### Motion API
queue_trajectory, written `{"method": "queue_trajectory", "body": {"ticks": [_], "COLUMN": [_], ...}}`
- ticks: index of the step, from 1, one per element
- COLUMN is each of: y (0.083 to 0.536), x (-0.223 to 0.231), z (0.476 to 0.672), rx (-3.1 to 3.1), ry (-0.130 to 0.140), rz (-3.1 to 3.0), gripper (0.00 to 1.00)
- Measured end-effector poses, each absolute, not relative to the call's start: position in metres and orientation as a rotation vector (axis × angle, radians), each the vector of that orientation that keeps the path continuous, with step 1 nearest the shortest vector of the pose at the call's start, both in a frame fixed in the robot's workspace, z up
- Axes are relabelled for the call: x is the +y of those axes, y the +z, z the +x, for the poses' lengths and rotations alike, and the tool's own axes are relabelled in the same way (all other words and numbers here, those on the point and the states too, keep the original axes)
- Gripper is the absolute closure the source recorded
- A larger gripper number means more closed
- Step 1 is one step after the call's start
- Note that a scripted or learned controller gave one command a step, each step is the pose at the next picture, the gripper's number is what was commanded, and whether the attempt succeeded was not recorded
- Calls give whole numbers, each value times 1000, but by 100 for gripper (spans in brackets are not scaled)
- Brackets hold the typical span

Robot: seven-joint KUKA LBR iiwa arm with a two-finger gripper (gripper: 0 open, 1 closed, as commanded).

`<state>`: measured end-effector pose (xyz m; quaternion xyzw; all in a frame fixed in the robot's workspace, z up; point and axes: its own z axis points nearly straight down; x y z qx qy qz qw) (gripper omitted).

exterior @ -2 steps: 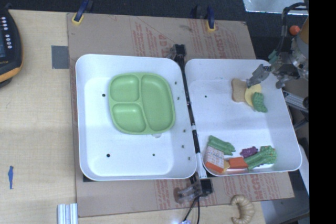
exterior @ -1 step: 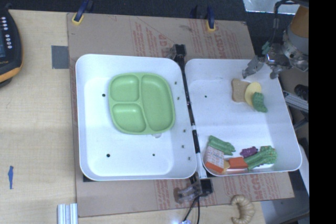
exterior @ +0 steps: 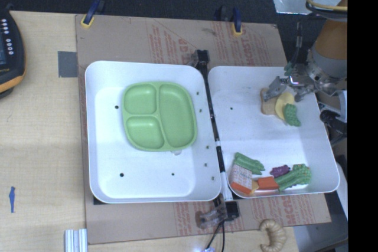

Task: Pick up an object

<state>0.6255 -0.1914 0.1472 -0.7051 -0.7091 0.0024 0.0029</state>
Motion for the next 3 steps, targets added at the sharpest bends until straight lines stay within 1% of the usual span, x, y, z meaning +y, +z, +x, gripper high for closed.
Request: {"method": "queue_trajectory", "body": {"ticks": [1,2,3], "y": [132,136,251], "x": [-187,-202,-163], "z": [607,659,658], "rx": [-2222,-2232,-2236], "ry": [8,-1,-9], "rz": [-2214,-2217,-2218], "gripper": [0,0,0]}}
